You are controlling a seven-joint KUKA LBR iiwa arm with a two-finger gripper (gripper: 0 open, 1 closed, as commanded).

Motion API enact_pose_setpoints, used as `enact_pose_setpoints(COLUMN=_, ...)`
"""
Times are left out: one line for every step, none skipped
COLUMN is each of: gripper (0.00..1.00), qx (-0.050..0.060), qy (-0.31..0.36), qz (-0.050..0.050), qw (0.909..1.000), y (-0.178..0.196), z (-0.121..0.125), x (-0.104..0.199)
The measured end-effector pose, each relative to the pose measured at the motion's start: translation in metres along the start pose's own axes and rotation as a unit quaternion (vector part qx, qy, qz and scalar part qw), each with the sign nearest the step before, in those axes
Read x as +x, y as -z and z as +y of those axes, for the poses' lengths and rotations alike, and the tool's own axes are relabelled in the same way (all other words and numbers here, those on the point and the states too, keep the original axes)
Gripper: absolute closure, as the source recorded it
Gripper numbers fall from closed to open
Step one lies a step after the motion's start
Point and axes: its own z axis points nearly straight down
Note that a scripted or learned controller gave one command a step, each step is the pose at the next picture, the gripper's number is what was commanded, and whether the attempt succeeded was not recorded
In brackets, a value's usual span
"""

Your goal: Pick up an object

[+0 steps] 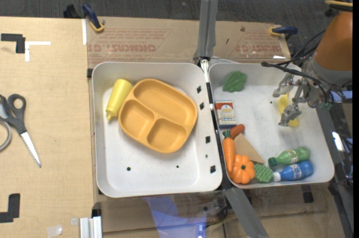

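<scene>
A: Where was the claw (290, 110) at that point?

B: Over the right-hand shallow white bin (255, 82), near its far right side, hanging just above a small yellow object (284, 103) that lay on the bin floor. That yellow piece looked like the likeliest thing to be picked, since the metal fingers pointed down right beside it.

A: Was it gripping it?

B: I could not tell. The fingers were a tangle of grey metal from that angle, and whether they were parted or closed was not readable. The yellow piece seemed to rest on the floor, partly hidden by them.

A: And the arm's pose?

B: The grey arm with its orange band (335, 40) came in from the right, bent downward, wrist roughly vertical over the bin.

A: Why there rather than the lower corner?

B: My guess: the lower end was crowded. An orange plastic pumpkin (242, 169), an orange carrot (229, 151), a green bottle (290, 156) and a blue bottle (296, 172) lay packed together, whereas the yellow piece sat apart with open floor around it.

A: The other bin?

B: The left-hand white bin (106, 164) held a yellow-orange divided plate (157, 115) and a pale yellow bottle (117, 97) touching its edge.
</scene>
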Motion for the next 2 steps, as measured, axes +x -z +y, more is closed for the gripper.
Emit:
enact_pose_setpoints(gripper=1.0, qx=0.001, qy=0.002, qz=-0.003, qw=1.0, y=0.011, z=0.0012, x=-0.0022)
enact_pose_setpoints(gripper=0.0, qx=0.001, qy=0.002, qz=-0.003, qw=1.0, y=0.011, z=0.0014, x=-0.0022)
